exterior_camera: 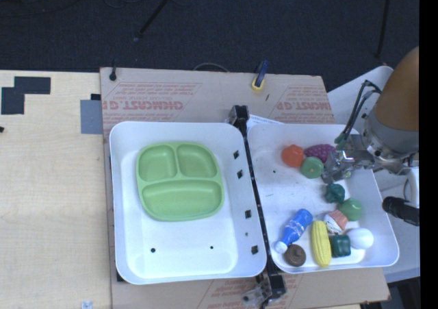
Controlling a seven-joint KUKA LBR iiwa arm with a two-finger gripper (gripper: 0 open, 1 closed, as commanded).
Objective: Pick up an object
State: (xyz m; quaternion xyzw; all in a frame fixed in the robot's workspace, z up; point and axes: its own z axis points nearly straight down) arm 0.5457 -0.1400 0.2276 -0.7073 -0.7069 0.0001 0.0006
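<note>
The right bin (274,184) holds several toy items: an orange ball (292,155), a purple grape bunch (321,151), a green ball (313,166), a dark teal piece (335,193), a blue bottle (295,226), a yellow corn cob (320,242), a brown doughnut (295,255) and a white egg (361,238). My gripper (334,169) hangs low at the bin's right side, just right of the green ball and above the teal piece. Nothing shows between its fingers.
The left bin (130,246) carries a green divided plate (180,181). A black clip divider (248,184) runs between the bins. Another green ball (352,208), a dark green block (340,246) and a small red-and-white piece (336,220) crowd the right bin's lower corner.
</note>
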